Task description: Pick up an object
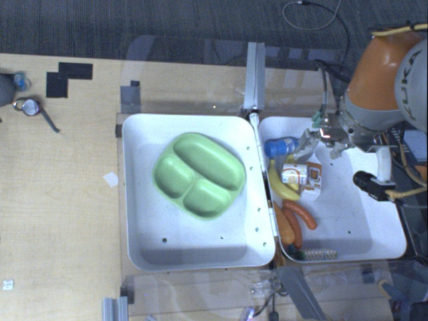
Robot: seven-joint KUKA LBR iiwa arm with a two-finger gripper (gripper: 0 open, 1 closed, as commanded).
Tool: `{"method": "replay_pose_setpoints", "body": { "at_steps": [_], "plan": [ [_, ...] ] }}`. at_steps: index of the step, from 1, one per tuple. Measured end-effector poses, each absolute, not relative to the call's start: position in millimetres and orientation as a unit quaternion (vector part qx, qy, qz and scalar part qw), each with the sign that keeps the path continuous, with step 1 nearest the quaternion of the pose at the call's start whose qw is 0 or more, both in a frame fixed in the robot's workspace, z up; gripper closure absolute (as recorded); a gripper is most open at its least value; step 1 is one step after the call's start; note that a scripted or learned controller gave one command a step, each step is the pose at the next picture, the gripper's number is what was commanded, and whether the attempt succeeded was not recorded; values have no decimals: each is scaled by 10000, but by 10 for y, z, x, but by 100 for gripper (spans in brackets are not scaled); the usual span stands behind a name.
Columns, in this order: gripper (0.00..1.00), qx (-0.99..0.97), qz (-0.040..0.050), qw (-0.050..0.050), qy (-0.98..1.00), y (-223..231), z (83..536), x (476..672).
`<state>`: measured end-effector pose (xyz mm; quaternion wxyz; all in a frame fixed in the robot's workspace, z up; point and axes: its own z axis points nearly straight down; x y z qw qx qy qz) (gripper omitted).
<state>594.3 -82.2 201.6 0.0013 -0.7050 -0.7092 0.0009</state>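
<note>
The gripper (319, 139) hangs over the right bin (374, 236); I cannot tell its opening, and nothing shows in its grasp. Just beside it: one blue bottle (279, 146), light, slick, best taken across its middle. One banana (281, 186), one carton (299, 176), two sausages (299, 214). Left bin (144, 246): one green tray (199, 174).

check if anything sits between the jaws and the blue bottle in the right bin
Nothing visible does. The gripper hangs just right of the blue bottle with only bare bin floor between them. The banana and small carton lie below that path, toward the camera.
</note>
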Motion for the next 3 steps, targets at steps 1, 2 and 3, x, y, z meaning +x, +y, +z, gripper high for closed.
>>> {"method": "replay_pose_setpoints", "body": {
  "at_steps": [1,2,3],
  "plan": [
    [0,-6830,5,5,-7304,-634,1826,6320],
    [0,-7484,-104,-127,-6630,-845,1193,6168],
    [0,-7790,-45,-63,-6270,-1085,896,5640]
  ]
}}
